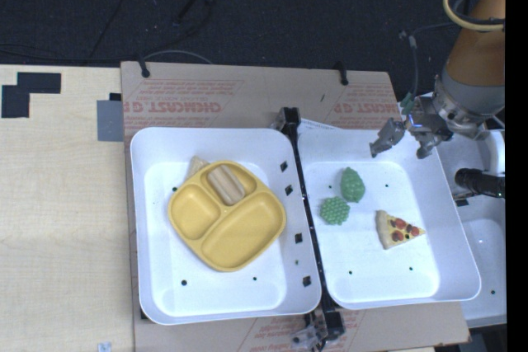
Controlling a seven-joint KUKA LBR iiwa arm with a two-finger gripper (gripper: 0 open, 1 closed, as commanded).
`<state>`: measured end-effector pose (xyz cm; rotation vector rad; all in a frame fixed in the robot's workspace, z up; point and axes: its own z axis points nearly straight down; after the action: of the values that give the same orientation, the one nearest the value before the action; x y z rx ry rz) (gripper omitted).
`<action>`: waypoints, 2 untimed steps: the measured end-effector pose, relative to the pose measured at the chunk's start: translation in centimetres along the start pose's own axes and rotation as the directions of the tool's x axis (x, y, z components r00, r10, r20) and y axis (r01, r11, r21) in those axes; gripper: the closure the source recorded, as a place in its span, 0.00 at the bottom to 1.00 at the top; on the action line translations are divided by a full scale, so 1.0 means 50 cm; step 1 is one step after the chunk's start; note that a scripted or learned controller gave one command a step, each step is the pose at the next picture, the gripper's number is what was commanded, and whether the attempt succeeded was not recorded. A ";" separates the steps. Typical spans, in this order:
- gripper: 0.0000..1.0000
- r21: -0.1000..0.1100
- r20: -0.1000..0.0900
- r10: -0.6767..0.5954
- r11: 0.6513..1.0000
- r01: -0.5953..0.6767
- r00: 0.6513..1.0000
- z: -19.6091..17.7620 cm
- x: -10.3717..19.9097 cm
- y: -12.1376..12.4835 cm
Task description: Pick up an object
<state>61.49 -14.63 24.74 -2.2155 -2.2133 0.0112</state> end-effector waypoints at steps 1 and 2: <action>0.00 -0.009 0.001 -0.001 1.000 0.001 1.000 -0.010 0.000 0.004; 0.00 -0.003 0.000 -0.001 1.000 0.001 1.000 0.110 0.016 -0.006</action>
<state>61.11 -13.82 19.23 -2.2163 -2.2154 0.0079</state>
